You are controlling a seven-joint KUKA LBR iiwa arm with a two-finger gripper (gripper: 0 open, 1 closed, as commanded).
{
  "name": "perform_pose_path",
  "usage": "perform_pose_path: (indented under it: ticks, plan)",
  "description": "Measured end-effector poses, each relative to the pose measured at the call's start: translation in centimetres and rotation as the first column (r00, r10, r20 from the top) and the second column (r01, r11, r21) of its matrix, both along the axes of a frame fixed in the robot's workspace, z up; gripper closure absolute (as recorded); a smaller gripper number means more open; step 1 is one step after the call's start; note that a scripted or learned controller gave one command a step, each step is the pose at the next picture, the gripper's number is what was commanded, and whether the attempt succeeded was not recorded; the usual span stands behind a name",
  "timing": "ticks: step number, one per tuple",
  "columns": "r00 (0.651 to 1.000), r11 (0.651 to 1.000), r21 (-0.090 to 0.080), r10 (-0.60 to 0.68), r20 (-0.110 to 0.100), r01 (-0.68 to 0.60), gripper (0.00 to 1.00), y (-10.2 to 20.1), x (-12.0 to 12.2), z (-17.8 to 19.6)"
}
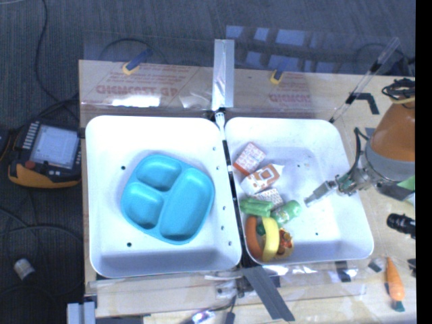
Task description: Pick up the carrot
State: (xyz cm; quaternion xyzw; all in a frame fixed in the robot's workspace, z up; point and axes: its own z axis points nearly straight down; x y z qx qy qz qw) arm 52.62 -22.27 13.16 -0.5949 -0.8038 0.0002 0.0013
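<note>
- Two white bins sit side by side on the tabletop (101, 86). The left bin (108, 130) carries a blue divided plate (169, 198), and the right bin (337, 147) carries a cluster of toys crowded into its lower-left corner.
- We take the carrot (251, 233) to be the orange piece at the bottom of that cluster. It lies just beside the wall shared with the left bin and touches a yellow banana (268, 238) on its right.
- Its long axis seems to run roughly along that wall, top to bottom in the view. The pile hides part of it, so we hold this loosely.
- Green toys (287, 211) and small printed boxes (260, 177) lie just above the carrot, between it and the open floor of the bin.
- The tool (316, 195) hangs over the middle of the right bin, slanted down and to the left from the orange-banded wrist. We cannot tell how wide it stands, and nothing shows in its grip.
- The relation that matters is that the carrot lies to the tool's left and lower in the view, near but apart, with the green toys partly in the way.
- We judge the wall and the banana leave little room for a clean grasp.
- A second orange, pointed item (393, 285) lies on the tabletop outside the right bin, at the lower right. It could be mistaken for the target.
</note>
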Motion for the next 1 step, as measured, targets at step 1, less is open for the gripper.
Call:
perform_pose_path:
  ticks: [1]
  plan:
    - [0.961, 0.961, 0.0, -0.275, -0.003, 0.275, 0.0, 8.02, -4.33, 1.58]
